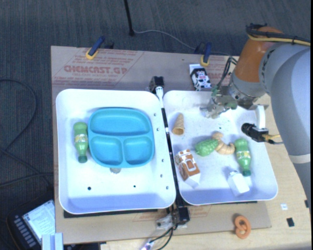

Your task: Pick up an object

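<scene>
Gripper [215, 108] is hovering low over the top of the right bin [266, 191], can't tell its state. Just below-left sits a cone [178, 123], further down a green bottle [242, 157] and carton [188, 167].

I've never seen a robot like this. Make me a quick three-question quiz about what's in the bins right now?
1. True or false: the blue tray lies in the left bin.
2. How many green bottles are there across both bins?
3. Which lies nearest the hand? A) cone B) orange-and-white carton C) white block

Key: 1 true. 2 two: one beside the tray, one in the right bin. 3 A.
</scene>
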`<state>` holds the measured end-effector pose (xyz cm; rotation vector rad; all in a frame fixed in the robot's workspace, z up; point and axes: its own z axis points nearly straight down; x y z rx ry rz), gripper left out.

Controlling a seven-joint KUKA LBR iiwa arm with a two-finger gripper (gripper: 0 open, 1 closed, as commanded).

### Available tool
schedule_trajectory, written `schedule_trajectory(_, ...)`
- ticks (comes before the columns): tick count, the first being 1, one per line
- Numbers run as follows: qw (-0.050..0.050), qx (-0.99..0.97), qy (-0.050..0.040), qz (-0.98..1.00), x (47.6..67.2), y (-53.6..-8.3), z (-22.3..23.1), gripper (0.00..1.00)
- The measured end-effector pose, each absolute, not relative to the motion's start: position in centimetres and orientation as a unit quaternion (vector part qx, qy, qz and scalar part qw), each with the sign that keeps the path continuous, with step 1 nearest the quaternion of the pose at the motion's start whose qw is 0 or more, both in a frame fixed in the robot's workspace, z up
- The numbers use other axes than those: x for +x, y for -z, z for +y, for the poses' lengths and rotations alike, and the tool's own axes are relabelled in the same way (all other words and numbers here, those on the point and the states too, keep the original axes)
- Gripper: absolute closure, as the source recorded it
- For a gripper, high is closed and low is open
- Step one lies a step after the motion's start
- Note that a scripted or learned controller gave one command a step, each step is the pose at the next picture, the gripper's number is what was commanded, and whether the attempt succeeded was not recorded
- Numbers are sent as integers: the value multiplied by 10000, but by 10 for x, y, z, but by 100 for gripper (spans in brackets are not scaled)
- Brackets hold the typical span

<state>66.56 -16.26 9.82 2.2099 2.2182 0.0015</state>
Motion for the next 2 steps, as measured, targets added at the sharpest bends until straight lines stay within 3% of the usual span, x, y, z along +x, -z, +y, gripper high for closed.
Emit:
schedule_trajectory(1,10,7071,7,7071,668,-90,-207,100)
schedule_trajectory(2,25,7068,-3,7074,669,-196,-224,100)
